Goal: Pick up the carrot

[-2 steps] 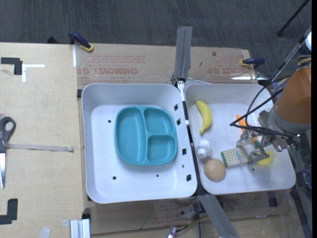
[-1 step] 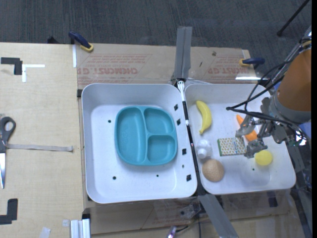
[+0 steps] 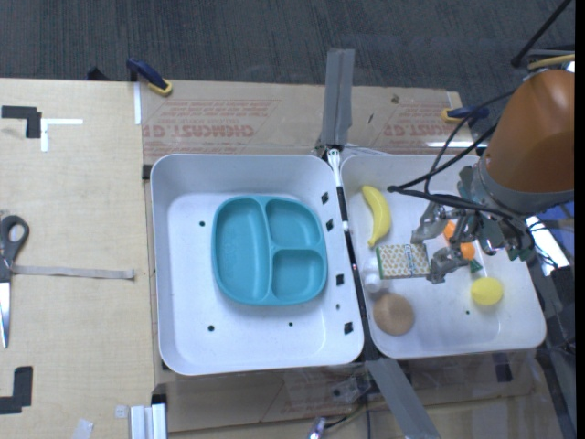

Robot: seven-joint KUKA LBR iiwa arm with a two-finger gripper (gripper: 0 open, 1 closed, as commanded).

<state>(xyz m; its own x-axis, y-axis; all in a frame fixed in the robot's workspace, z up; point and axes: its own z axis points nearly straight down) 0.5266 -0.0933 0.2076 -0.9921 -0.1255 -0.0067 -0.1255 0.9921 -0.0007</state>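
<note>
**Hovering low over the carrot in the right bin**

Starting at the near edge of the right bin point(image 3: 512, 337), a brown round object point(image 3: 394, 314) sits close to the front wall, with a yellow lemon-like ball point(image 3: 487, 291) further right. Just behind them lies a small patterned packet point(image 3: 402, 261), and the gripper point(image 3: 448, 245) hangs right beside it, its metal parts down among the items. Orange bits of the carrot point(image 3: 460, 241) show through the gripper's frame, so the carrot seems to lie directly beneath or within the fingers rather than off to one side. Too little of it is visible to read its long axis, though the orange patches spread roughly from upper left to lower right. Whether the fingers are spread or closed I cannot tell, nor whether anything is truly gripped. My judgement: the coming move depends on the fingers straddling the carrot across its narrow width; a lift would prove the hold.

Further back lies a banana point(image 3: 375, 213), well clear. Left, the other bin point(image 3: 174, 245) carries a teal divided plate point(image 3: 271, 250).
</note>
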